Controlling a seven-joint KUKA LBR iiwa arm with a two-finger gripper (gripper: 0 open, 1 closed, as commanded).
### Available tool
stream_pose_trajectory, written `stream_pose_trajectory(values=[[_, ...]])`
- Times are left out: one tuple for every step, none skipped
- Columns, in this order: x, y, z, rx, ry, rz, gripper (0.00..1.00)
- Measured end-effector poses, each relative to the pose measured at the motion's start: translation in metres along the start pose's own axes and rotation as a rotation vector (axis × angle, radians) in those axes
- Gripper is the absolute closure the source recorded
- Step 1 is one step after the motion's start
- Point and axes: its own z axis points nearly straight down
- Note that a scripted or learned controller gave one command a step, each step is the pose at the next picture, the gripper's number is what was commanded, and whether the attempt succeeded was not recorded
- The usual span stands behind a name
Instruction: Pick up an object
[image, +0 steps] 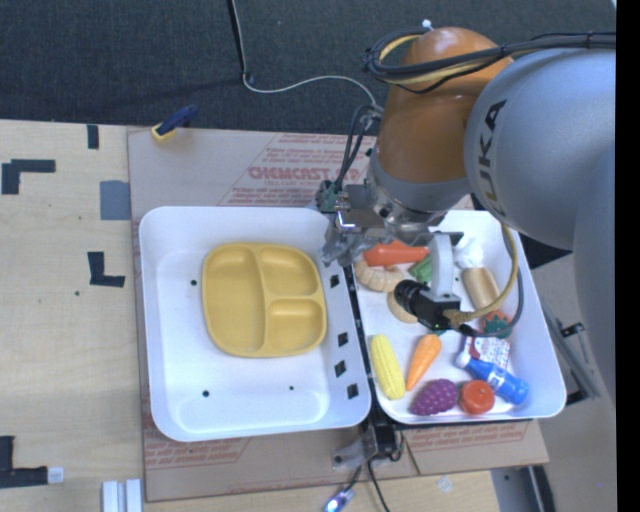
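Apparently nothing is lifted yet: the gripper (340, 242) hangs low at the upper left corner of the right bin (530, 345), clenched or released I cannot tell, while the corn (387, 365), carrot (424, 358) and grapes (434, 397) lie toward the frame's lower right.

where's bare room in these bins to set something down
Left bin: a wide bare strip between the yellow plate and the near rim, and a narrower one left of the plate. Right bin is crowded: corn, carrot, grapes and more, with the arm over it.
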Motion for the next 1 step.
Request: stream_pose_trajectory(values=[[0.0215,-0.0301,-0.0878,0.005,-0.001,0.006,1.0]])
